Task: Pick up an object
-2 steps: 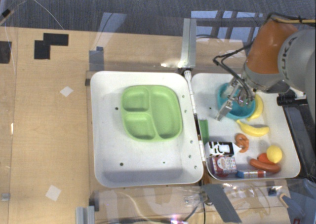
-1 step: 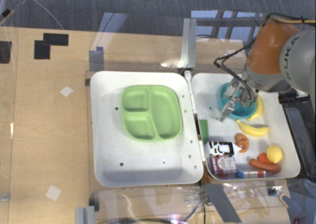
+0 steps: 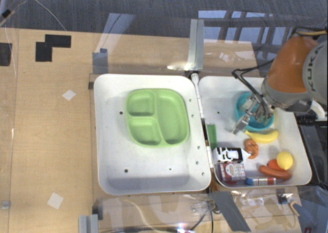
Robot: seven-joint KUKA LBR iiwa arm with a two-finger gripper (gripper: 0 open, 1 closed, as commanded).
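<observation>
Camera view: gripper (image 3: 245,122) hung over the right bin (image 3: 221,104).
Jaws looked spread, empty, above the banana (image 3: 263,136).

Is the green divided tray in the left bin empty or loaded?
Empty. The green divided tray lies flat in the left bin, and all three compartments show bare green plastic.

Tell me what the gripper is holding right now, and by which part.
It cannot be told. The gripper is low in the right bin, at the near edge of the teal bowl, just above the banana, but nothing shows between its fingers.
</observation>
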